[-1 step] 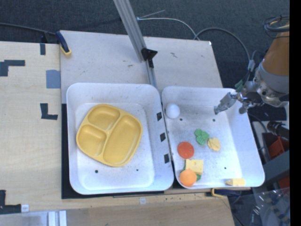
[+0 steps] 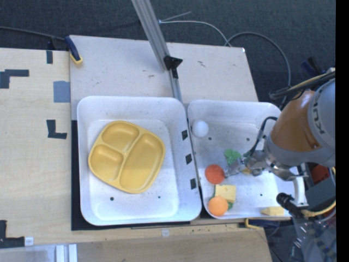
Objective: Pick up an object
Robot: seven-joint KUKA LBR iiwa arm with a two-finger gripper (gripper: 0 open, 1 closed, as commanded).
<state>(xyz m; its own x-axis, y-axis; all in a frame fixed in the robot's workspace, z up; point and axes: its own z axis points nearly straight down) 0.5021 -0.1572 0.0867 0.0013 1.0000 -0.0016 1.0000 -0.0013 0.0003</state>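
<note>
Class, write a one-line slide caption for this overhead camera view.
Arm's tool low in the right bin beside a red ball; yellow tray in the left bin.

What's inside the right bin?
Right bin: white ball, green piece, red ball, yellow block, orange ball, yellow piece. The arm covers its right side.

Dark carpet (image 2: 65, 7), pale wooden bench (image 2: 27, 146)
</note>
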